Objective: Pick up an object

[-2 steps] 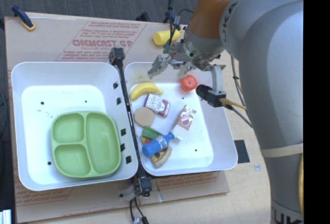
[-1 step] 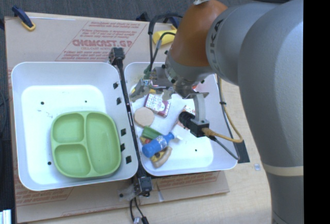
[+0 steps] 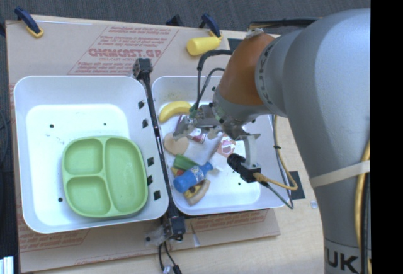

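The gripper [image 3: 192,123] hung low in the right bin [image 3: 267,200] over a small red-and-white packet [image 3: 198,136] beside the banana [image 3: 174,110]; its grip state was unreadable, so a slow, centred descent seemed wise.

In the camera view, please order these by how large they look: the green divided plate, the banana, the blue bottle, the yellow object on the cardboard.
1. Green divided plate, clearly largest.
2. Blue bottle, banana and yellow object look alike in size; the banana is partly hidden, so I will not rank these.
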You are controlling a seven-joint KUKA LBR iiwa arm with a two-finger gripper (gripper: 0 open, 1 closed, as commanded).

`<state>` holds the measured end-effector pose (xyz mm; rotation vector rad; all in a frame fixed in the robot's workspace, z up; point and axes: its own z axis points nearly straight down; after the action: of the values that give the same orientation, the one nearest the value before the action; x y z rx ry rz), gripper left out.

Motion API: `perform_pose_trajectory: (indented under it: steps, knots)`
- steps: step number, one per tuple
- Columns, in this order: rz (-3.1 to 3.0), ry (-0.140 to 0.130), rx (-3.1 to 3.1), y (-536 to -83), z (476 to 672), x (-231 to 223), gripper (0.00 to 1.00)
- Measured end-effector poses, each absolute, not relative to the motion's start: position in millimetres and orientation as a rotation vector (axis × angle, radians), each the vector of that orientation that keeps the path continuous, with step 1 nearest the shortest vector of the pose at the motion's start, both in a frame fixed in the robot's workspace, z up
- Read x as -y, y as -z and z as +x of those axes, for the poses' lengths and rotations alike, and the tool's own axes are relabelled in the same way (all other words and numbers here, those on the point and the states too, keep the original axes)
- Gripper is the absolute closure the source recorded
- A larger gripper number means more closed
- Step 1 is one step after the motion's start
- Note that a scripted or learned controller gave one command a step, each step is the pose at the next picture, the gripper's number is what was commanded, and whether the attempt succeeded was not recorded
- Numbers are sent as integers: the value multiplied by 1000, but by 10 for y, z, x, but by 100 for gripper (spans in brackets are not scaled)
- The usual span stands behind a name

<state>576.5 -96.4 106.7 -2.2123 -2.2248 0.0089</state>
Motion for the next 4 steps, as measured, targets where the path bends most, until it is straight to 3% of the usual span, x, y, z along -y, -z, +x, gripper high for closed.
perform_pose_trajectory:
  steps: [1, 2, 3, 4]
  knots:
    - [-2206, -9, 2230, -1175, 5773, 956, 100]
    - [-2214, -2, 2226, -2016, 5207, 767, 100]
    - [-2213, -3, 2226, -2011, 5205, 769, 0]
    - [-2215, -2, 2227, -934, 4770, 1085, 0]
